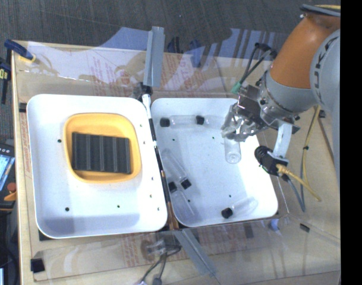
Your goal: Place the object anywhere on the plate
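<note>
Clear plastic tubes with black caps lie scattered in the right bin (261,202). One capped tube (181,122) rests near that bin's far-left corner. Another tube (176,172) lies along the left wall. A third tube (240,208) sits close to the near-right corner. A further clear tube (232,150) hangs upright under the pincer (235,130), toward the bin's far-right corner, and its top end seems caught between the metal fingers, though the clear plastic makes the grip hard to judge. The grey arm (299,58) with its orange band reaches in over the desk's right edge. In the left bin (44,177) sits the yellow plate (100,123), toward the far side, with a dark ribbed insert (102,152) covering its middle. Brown paper with red print covers the desk (79,70) around both bins.
</note>
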